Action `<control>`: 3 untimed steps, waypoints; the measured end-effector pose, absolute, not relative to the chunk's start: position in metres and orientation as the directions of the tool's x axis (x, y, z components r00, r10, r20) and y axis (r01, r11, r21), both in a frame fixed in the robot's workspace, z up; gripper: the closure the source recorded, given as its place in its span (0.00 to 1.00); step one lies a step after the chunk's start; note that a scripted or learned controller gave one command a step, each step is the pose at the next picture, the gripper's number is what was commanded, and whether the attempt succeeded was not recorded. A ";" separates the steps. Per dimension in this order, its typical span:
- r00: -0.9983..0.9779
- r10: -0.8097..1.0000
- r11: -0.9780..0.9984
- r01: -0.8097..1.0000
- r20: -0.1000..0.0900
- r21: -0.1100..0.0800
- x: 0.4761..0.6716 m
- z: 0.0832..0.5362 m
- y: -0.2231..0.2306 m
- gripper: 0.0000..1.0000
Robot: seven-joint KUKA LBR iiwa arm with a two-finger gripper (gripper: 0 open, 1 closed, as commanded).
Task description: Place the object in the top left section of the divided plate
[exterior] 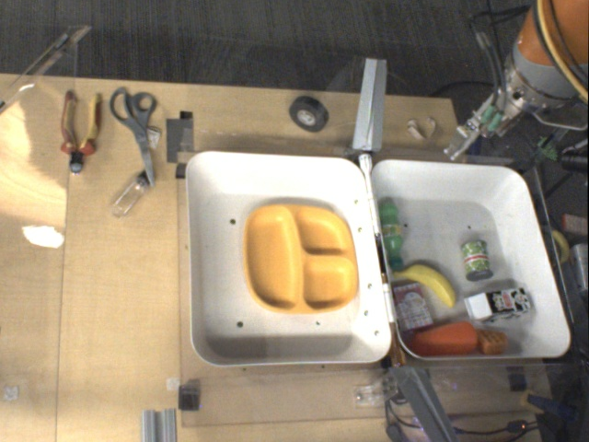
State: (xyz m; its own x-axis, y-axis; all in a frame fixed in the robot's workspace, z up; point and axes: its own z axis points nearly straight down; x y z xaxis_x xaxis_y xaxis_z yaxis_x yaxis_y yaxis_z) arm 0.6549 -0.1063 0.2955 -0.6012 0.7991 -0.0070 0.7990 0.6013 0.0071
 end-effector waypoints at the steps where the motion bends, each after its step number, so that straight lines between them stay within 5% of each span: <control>1: -0.650 0.760 0.650 0.760 -0.004 0.005 0.626 0.221 -0.079 1.00; 2: -0.716 0.698 0.716 0.698 -0.008 0.008 0.656 0.329 -0.059 1.00; 3: -0.798 0.603 0.798 0.603 -0.006 0.005 0.633 0.239 -0.080 1.00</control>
State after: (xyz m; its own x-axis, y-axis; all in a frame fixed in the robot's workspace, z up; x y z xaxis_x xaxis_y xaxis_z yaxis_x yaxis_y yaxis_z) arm 0.6328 -0.0795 0.2386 -0.7979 0.6028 -0.0058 0.6028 0.7979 0.0046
